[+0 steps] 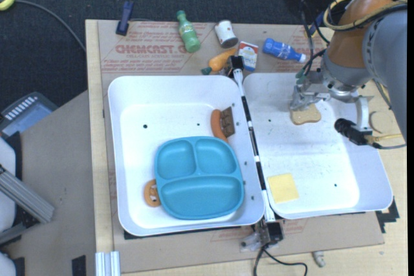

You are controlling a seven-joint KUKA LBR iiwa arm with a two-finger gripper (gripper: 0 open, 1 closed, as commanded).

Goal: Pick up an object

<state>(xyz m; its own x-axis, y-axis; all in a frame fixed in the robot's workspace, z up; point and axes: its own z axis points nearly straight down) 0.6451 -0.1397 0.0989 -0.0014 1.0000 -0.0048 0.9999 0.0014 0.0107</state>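
Gripper (303,102) is hovering over right bin's (362,200) far edge, toast slice (306,116) lying directly beneath; finger opening unclear.

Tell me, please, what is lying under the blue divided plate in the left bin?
A small orange-brown item pokes out from beneath the blue divided plate at its lower left edge. The plate covers most of it, so I cannot identify it or see anything else underneath.

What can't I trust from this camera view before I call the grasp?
- Hand: its fingertips merge with the tan piece in the right bin; contact unclear.
- Orange item in the left bin: mostly hidden beneath the blue tray.
- Brown item: too small to identify.
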